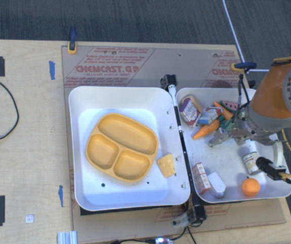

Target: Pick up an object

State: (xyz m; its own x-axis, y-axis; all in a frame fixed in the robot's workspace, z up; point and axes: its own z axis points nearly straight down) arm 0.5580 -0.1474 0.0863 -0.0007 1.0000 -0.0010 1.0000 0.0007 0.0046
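My gripper (pixel 218 138) is down in the right bin (pixel 234 194), at the end of the grey arm with its orange band (pixel 272 93). It sits just right of an orange carrot (pixel 205 130) and touches or nearly touches it. Behind the carrot lie a brown and purple pouch (pixel 188 110), a blue and white packet (pixel 208 117) and a watermelon slice (pixel 228 105). Near the arm stands a small white bottle (pixel 249 159). I see nothing held in the gripper.
An orange fruit (pixel 251 187), a red box (pixel 200 178) and a white block (pixel 216 184) lie at the right bin's front. The left bin (pixel 84 100) holds a yellow divided plate (pixel 121 146) and a cheese wedge (pixel 166 165).
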